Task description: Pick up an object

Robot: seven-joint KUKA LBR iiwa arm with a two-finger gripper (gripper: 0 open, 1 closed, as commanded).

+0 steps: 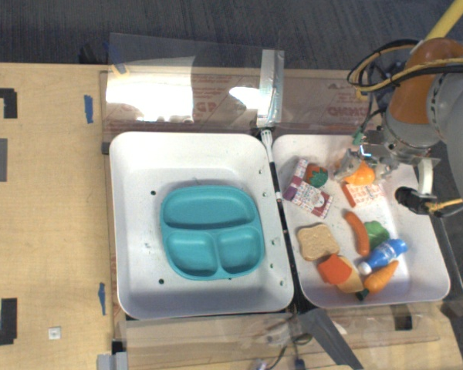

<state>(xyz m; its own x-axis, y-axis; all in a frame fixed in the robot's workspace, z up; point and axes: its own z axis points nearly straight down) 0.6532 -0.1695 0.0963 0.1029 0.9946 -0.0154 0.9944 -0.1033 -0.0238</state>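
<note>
At the far right of the right bin (pixel 440 284), the gripper (pixel 364 160) is seen over an orange wedge-shaped toy (pixel 361 178); its finger state cannot be told. A smooth teal divided tray (pixel 211 232) lies in the left bin (pixel 131 206).

**Bench and left bin**

A teal divided tray (pixel 211 231) is being held in the left white bin (pixel 131 168) (compartments facing up). Blue tape marks (pixel 88 108) are being shown on the wooden bench (pixel 38 230), and a clear plastic sheet (pixel 189 91) is being propped behind.
</note>
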